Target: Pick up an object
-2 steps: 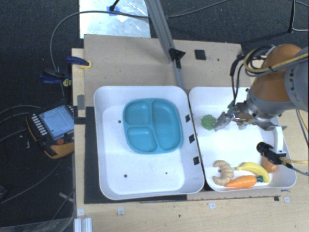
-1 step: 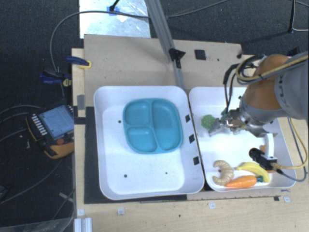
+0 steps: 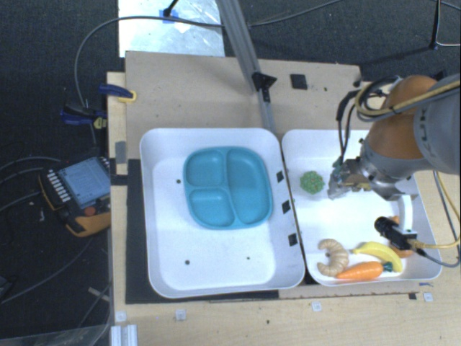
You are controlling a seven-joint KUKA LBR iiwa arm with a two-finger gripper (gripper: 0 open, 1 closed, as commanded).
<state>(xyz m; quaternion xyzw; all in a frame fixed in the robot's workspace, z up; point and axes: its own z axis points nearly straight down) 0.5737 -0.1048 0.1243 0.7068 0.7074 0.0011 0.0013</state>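
I see my hand [image 3: 338,182] low in the right bin [image 3: 317,229]; whether it's apart or together, I cannot tell. The green broccoli [image 3: 312,182] sits just left of it. Croissant [image 3: 331,256], carrot [image 3: 359,271] and banana [image 3: 378,252] lie below it.

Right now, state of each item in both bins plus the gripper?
blue divided plate: flat in the left bin, nothing on it
green broccoli: loose in the right bin, beside the gripper
gripper: low over the right bin, nothing seen held
croissant: lying at the near edge
carrot: lying beside the croissant
banana: lying behind the carrot
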